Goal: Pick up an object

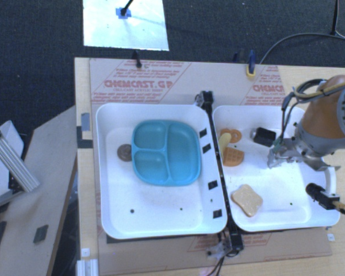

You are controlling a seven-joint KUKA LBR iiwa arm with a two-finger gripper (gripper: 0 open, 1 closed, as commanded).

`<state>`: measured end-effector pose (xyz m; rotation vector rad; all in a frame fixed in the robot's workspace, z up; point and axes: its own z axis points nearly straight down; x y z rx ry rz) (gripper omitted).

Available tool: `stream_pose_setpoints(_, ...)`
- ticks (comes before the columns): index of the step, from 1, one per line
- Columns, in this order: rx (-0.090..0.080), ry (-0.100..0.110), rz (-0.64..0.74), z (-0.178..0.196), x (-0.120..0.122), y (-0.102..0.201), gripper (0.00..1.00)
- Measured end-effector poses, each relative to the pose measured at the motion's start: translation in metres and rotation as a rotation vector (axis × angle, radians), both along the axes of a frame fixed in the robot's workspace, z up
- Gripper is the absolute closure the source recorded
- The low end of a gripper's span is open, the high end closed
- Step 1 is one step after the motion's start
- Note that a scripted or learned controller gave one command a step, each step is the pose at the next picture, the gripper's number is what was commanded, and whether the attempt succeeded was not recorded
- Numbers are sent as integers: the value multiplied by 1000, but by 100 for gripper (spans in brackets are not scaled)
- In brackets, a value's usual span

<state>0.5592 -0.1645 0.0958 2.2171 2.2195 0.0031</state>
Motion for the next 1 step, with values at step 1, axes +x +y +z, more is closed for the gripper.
stream_pose_setpoints(1,1,0,4,47,0,8,100)
